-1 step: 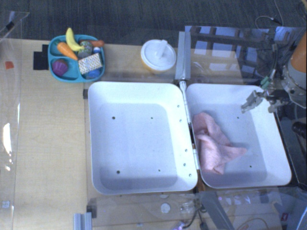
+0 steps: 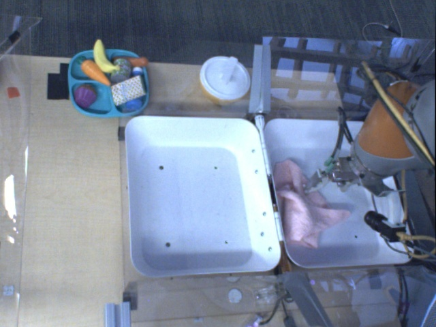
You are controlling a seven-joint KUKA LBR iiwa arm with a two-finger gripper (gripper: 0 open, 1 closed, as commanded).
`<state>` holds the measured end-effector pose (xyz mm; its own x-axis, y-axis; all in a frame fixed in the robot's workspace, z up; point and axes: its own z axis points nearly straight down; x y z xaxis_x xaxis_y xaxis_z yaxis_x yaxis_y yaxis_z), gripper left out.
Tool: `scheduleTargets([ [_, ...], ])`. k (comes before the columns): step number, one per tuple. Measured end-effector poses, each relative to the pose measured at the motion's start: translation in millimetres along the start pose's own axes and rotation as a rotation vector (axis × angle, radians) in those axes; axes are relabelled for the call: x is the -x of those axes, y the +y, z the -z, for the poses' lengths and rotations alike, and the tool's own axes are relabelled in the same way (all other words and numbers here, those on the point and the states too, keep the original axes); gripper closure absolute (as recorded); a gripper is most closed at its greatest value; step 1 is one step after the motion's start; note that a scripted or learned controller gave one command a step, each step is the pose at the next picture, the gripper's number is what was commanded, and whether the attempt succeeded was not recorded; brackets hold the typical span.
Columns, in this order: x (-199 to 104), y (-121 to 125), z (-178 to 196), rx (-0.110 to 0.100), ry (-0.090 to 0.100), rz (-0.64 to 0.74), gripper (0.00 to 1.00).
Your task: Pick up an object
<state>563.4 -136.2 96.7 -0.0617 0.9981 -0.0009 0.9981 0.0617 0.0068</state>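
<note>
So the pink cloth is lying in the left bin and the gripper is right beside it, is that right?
Not quite. The camera view shows the pink cloth lying in the right bin, not the left bin. The gripper is right beside it, at the cloth's upper right edge.

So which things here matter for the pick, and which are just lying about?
Job:
- pink cloth, in the right bin
- gripper, just above the cloth

Lying about:
- left bin
- blue tray of toy food, on the bench
- white lidded tub, behind the bins
</note>
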Motion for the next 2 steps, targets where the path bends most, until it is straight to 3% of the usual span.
scheduleTargets([
  [1,-35.5,27.8,26.4,-0.005,0.001,-0.291,0.00],
  [2,-6.2,-21.0,124.7,-0.004,0.000,-0.175,0.00],
])
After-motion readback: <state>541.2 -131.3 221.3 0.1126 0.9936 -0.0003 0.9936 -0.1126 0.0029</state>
